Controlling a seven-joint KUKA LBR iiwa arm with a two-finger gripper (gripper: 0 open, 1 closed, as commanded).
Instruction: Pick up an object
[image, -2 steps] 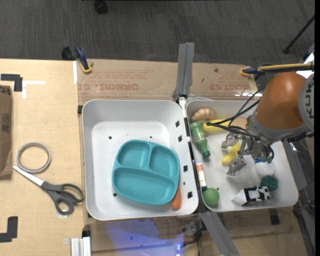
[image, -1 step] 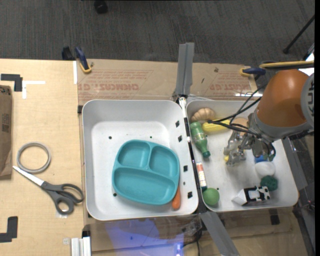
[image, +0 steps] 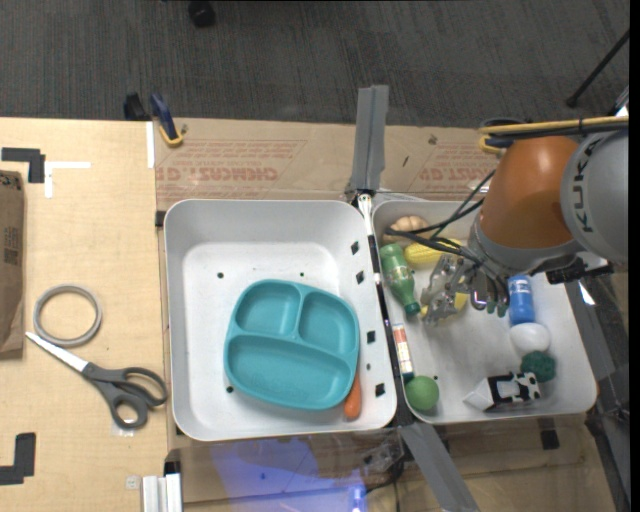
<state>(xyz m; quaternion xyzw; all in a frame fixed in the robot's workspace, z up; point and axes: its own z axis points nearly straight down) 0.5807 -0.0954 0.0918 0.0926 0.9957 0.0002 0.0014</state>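
Observation:
My gripper (image: 452, 293) is low in the right bin (image: 570, 400), under the orange wrist band (image: 530, 190). It hangs over the bin's upper middle, right beside a green bottle (image: 398, 276) and a yellow object (image: 425, 254). A bit of yellow shows at the gripper's tip, but I cannot tell whether anything is held. A blue bottle (image: 520, 299) stands just right of the gripper. Lower in the bin lie a white ball (image: 529, 337), a dark green item (image: 541, 365), a black-and-white toy (image: 512, 389), a green ball (image: 422, 393) and a red-and-white marker (image: 402, 351).
The left bin (image: 200, 250) holds a teal divided plate (image: 293, 343) with an orange carrot (image: 352, 400) at its lower right edge. Scissors (image: 105, 380) and a tape roll (image: 67, 313) lie on the bench at the left. A beige item (image: 406, 224) sits at the right bin's top.

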